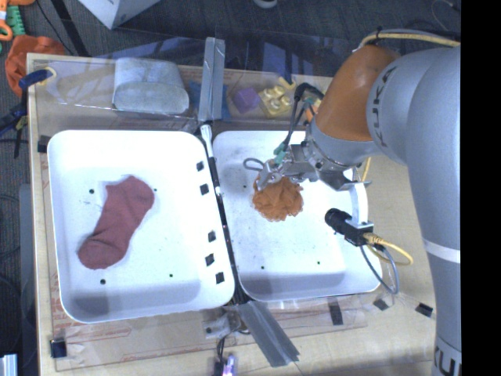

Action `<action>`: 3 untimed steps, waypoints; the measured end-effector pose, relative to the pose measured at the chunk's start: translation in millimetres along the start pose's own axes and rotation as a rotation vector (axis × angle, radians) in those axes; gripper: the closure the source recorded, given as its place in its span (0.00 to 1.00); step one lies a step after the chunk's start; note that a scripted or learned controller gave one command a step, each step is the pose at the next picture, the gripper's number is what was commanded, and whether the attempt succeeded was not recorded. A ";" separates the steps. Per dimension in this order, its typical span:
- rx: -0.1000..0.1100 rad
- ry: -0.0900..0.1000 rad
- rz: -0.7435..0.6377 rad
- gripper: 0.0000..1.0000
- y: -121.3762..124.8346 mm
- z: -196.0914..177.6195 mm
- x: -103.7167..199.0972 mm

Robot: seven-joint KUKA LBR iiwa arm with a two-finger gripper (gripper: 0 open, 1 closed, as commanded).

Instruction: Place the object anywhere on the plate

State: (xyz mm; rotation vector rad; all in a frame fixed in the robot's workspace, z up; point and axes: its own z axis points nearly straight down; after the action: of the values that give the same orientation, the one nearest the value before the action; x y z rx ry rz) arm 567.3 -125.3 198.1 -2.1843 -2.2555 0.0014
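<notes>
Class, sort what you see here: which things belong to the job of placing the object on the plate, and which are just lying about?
Belongs to the job:
- orange-brown object in the right bin
- claw, right above it

Lying about:
- reddish sock in the left bin
- grey pad behind the bins
- purple block
- yellow toy

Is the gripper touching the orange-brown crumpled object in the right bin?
Cannot tell. In the camera view the gripper overlaps the top edge of the orange-brown crumpled object, but the slanted view shows neither contact nor gap plainly.
</notes>
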 end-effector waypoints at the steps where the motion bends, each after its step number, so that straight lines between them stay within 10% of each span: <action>1: 0.001 -0.001 0.090 1.00 61.1 -10.1 -50.1; 3: 0.000 -0.001 0.104 1.00 87.6 -82.7 -82.1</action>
State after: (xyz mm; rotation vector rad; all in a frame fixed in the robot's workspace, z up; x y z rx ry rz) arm 657.6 -204.6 280.6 -2.2992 -2.1394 0.0019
